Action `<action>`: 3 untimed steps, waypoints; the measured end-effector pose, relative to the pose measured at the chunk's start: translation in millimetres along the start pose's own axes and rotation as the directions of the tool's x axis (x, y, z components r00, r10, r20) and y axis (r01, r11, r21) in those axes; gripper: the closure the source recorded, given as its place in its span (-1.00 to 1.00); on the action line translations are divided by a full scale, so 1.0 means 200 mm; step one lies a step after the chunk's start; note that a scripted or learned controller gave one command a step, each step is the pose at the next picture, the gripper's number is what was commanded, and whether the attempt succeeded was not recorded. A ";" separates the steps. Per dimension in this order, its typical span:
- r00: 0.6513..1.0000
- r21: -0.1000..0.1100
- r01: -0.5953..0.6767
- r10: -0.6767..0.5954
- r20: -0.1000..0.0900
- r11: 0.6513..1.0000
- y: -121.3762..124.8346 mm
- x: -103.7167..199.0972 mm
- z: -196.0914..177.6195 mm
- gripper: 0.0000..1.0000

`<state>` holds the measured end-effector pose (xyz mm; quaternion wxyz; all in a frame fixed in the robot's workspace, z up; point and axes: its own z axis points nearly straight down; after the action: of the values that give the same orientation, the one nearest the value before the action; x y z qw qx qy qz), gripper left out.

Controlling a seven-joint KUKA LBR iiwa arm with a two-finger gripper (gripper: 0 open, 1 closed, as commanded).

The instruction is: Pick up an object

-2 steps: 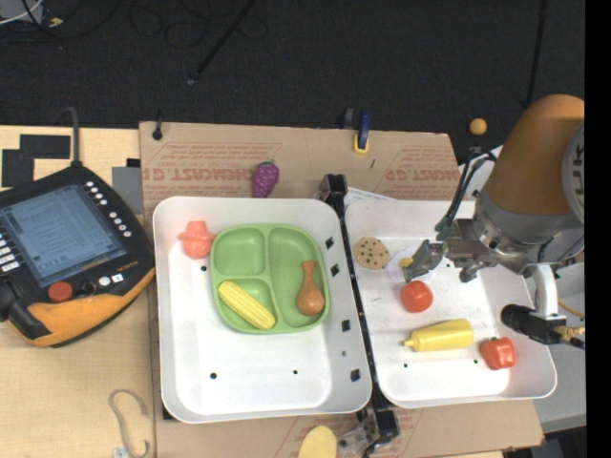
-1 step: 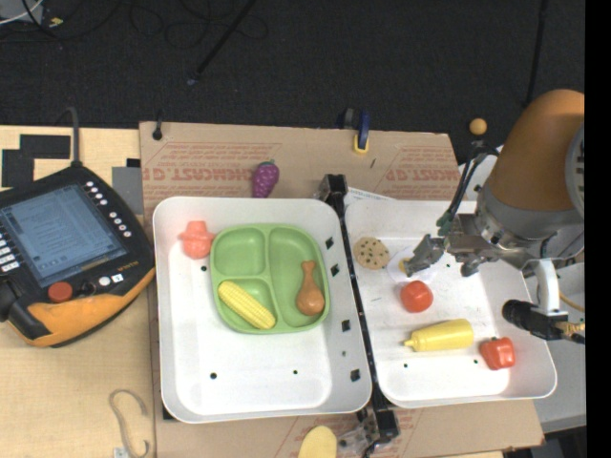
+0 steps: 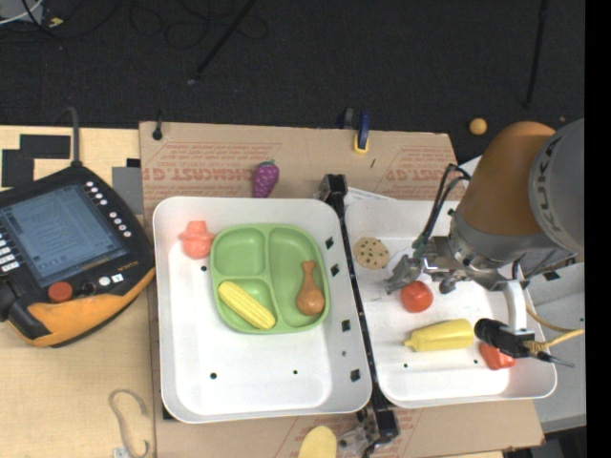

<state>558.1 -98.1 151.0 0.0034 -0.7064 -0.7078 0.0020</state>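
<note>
While the arm reaches in from the right of the camera view, its hand hangs low over the right bin, just up and left of a red tomato. The dark tips appear to sit right at the tomato's upper edge, yet nothing is seen between them, and whether they are spread or closed cannot be told from this angle.

Nearest the hand is the tomato, lying toward the near side of the bin and a touch to the right of the tips; being round, it offers no preferred axis. A cookie lies just beside the hand on its left. A yellow banana rests nearer the front, its long axis running left to right, with a small red piece at its right end.

Across the divider, the left bin holds a green divided plate carrying a corn cob and a chicken drumstick, well apart from the hand.

Judging by position, the tomato looks the likely target, needing only a short shift toward it.
</note>
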 end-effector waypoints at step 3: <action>1.000 -0.003 -0.011 0.011 0.000 1.000 0.01 0.02 0.27 1.00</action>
<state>559.3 -93.4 97.5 0.0023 -0.7104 -0.7038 0.0009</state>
